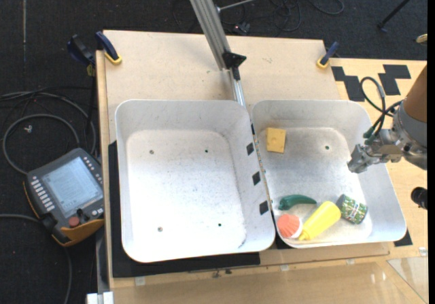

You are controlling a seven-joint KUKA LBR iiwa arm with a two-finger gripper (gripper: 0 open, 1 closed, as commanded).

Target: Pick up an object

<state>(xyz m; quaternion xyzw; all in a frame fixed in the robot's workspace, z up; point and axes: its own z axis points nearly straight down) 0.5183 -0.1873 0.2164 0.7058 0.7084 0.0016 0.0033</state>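
The right bin (319,115) holds a yellow sponge-like block (276,140) near its far left, a green curved piece (296,201), a red-orange round object (289,226), a yellow bottle-shaped object (320,220) and a small green patterned can (352,209) along its near side. My gripper (360,160) hangs over the bin's right part, above and behind the can, apart from every object. Nothing shows between its tips.
The left bin (136,119) sits beside the right one, sharing a middle rim. A slanted metal pole (207,13) rises from the bench's back. A teach pendant (64,190) lies on the floor at left. Yellow clamps (112,58) mark the bench's back corners.
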